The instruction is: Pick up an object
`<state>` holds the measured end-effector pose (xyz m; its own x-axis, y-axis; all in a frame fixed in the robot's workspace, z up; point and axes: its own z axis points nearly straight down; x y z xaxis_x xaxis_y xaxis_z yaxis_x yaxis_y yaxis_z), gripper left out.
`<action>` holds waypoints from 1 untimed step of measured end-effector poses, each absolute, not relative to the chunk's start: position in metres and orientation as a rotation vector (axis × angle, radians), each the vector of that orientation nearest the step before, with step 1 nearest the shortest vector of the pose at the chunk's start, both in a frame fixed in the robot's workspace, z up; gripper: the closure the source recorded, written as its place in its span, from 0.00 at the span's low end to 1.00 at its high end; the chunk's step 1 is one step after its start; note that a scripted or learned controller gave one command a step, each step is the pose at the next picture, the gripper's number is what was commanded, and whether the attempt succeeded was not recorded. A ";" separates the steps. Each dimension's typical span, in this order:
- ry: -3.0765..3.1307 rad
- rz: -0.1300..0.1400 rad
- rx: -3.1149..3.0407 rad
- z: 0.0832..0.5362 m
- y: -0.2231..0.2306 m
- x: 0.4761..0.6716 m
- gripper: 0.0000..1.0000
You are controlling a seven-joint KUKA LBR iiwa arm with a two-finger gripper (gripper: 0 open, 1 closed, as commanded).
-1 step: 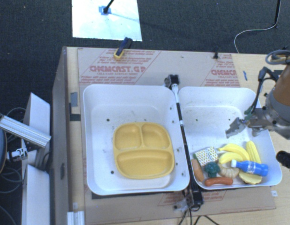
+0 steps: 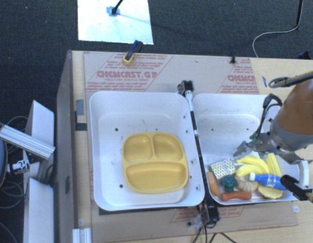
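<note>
Arm [image 2: 298, 110] sits over the right bin [image 2: 222, 120], reaching in from the right. End effector [image 2: 263, 146] hangs at the upper edge of the toy-food pile; can't tell whether it's open or closed, wrist hardware blocks the tips, and nothing is visibly gripped. The pile fills the bin's near right corner. Nearest candidate is the banana [image 2: 251, 164], just below and slightly left of the end effector, long axis running roughly left-right with a slight downward tilt to the right. It's yellow, curved, smooth, and lies on top of the heap. Corn [image 2: 272, 163] is just right of it, standing near-vertical in view. Blue-white bottle [image 2: 268, 178] lies below the banana, also roughly left-right. Carrot [image 2: 213, 184], sausage [image 2: 236, 196] and a dark teal piece [image 2: 228, 181] are further left. Left bin [image 2: 106, 130] holds a yellow tray [image 2: 155, 162], well apart. Judgement: short drop onto the banana, closing across its short axis; clutter is tight, so neighbours could get nudged.
</note>
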<state>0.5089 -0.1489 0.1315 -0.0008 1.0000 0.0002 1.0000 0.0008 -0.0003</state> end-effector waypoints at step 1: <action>-2.244 -0.020 -2.236 0.092 -0.164 0.494 0.00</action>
